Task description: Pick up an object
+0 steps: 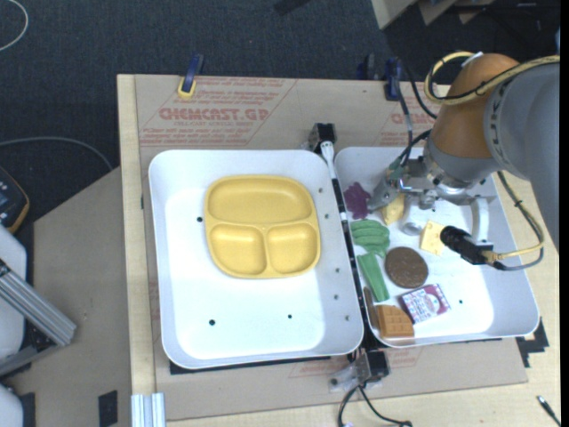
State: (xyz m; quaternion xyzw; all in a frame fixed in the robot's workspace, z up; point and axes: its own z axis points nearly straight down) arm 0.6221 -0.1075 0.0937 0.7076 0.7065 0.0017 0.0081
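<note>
A yellow divided plate [263, 224] lies in the left bin [178, 327]. In the right bin [511, 301] sit a green toy [371, 252], a brown disc [406, 266] and a yellow block [431, 237]. The pincer [411, 194] hangs low over them; I cannot tell its state.

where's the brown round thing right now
The brown round disc lies in the right bin, near its left side, between the green toy on its left and the red-patterned packet just below it.
</note>
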